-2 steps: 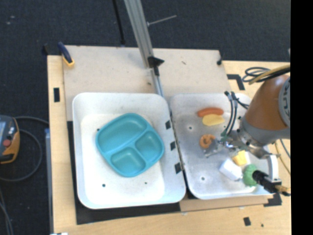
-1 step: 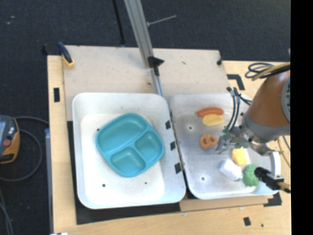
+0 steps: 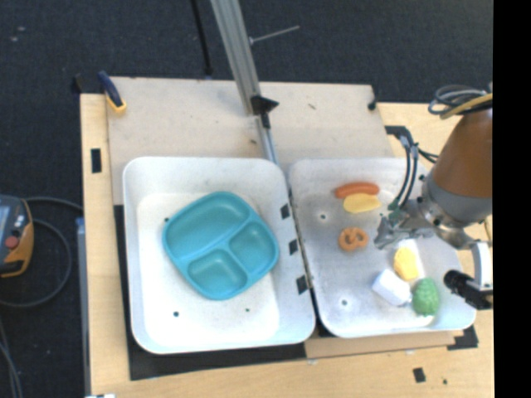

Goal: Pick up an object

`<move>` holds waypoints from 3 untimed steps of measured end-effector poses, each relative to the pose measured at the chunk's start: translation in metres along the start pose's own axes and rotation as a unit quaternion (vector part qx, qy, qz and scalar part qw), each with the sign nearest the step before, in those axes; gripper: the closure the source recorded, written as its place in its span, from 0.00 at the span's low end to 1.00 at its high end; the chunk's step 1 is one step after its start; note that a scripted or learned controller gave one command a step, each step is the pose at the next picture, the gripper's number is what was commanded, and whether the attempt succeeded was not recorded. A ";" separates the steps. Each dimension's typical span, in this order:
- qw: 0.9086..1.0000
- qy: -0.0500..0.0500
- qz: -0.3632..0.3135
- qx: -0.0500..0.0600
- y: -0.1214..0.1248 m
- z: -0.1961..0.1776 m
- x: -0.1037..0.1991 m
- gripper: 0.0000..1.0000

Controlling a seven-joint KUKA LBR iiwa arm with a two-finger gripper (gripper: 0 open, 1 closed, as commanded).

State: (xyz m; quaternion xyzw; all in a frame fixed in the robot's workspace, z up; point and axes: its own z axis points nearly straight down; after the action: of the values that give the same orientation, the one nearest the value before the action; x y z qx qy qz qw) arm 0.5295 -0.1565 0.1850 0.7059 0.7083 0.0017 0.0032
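**benchrat:** Yellow block in the right bin, just below and right of the pincer, long axis roughly up-down.

**kk_iiwa:** Pincer clenched or released? Can't tell. White piece and green lump crowd the block.

A yellow object lies flat in the right bin, touching a white block.
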 end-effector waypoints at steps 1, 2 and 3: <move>1.000 0.000 0.000 0.000 0.007 -0.047 -0.008 1.00; 1.000 0.000 0.000 0.000 0.010 -0.092 -0.015 1.00; 1.000 0.001 -0.002 0.001 0.018 -0.096 0.033 1.00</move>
State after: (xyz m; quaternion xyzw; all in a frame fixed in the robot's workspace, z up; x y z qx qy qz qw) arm 0.5464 -0.1234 0.2815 0.7046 0.7096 0.0013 0.0015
